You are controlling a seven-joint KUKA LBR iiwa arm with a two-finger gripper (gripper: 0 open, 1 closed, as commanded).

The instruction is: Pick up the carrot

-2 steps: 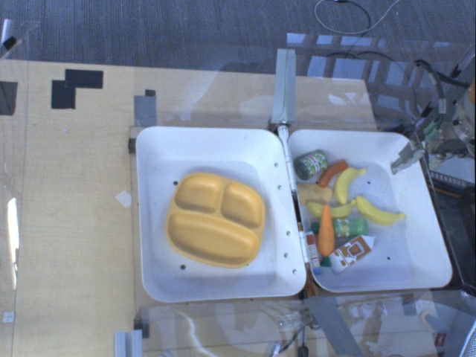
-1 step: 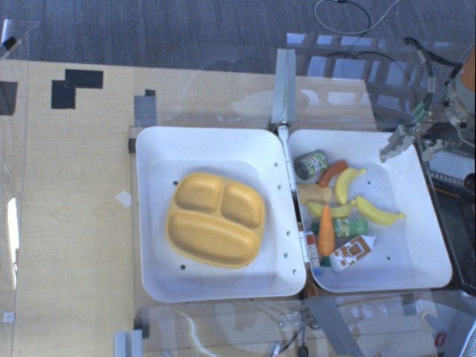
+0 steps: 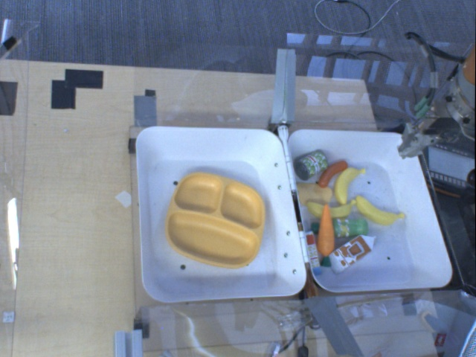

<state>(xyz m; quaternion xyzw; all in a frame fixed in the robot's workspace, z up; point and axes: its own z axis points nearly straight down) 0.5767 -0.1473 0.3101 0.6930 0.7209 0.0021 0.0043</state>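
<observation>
The carrot (image 3: 325, 231) is a small orange cone standing lengthwise near the left wall of the right bin (image 3: 416, 259), its tip pointing toward the bin's back. It lies among other toy foods, touching a green bottle (image 3: 351, 227) on its right. My gripper (image 3: 413, 141) hangs over the far right corner of the same bin, well away from the carrot and up to its right, with nothing visibly in it.
Around the carrot lie three yellow bananas (image 3: 379, 213), a red sausage (image 3: 332, 173), a green can (image 3: 311, 164) and a small carton (image 3: 350, 252). The left bin (image 3: 152, 274) holds a yellow divided plate (image 3: 216, 218). Cables hang at the back right.
</observation>
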